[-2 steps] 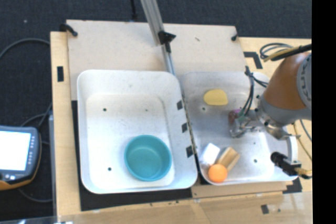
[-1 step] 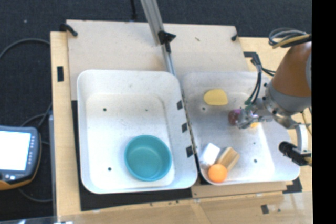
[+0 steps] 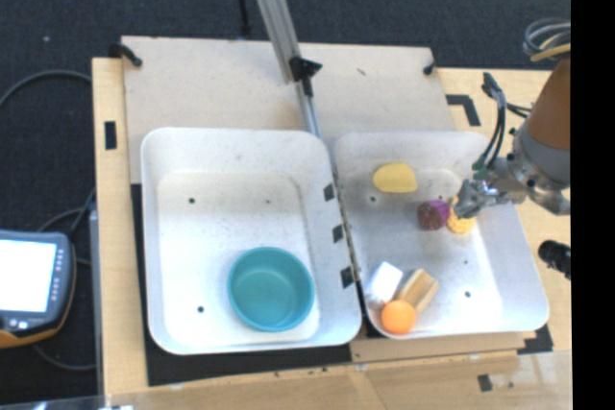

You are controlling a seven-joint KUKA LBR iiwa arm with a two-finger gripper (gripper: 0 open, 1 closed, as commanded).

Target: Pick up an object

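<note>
Gripper [image 3: 468, 204] sits low in the right bin [image 3: 500, 288], at its upper right, right over a small yellow object [image 3: 461, 225] with a small purple object [image 3: 433, 214] just beside it to the left; whether the jaws are apart or together can't be told, they're too small and blurred. Likely target is the yellow piece, which looks like a light, rounded toy, probably smooth and liable to roll or squirt out, so a grip across its middle seems best. The purple piece is touching or nearly touching it and could get nudged or caught. A yellow lemon-like object [image 3: 395, 178] lies near, up-left. White block [image 3: 385, 281], tan block [image 3: 418, 287] and orange ball [image 3: 398, 316] cluster at the bin's lower left, well apart. Left bin [image 3: 173, 168] holds a teal bowl [image 3: 271, 288]. Worktop [image 3: 221, 82] behind.
</note>
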